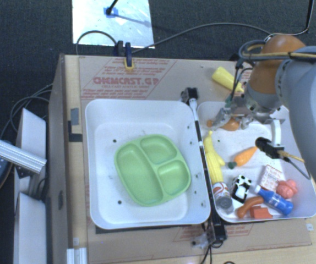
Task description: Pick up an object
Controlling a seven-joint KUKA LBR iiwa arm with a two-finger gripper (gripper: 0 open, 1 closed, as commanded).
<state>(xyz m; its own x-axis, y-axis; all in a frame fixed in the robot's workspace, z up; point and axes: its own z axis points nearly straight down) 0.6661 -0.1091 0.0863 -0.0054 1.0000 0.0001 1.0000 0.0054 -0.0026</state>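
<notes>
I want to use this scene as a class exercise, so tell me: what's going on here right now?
A grey robot arm reaches in from the right, its gripper low at the far end of the right bin, close to a small orange object. Whether it grips anything cannot be told. That bin also holds a toy carrot, a banana and a blue bottle. The left bin holds a green divided plate.
</notes>
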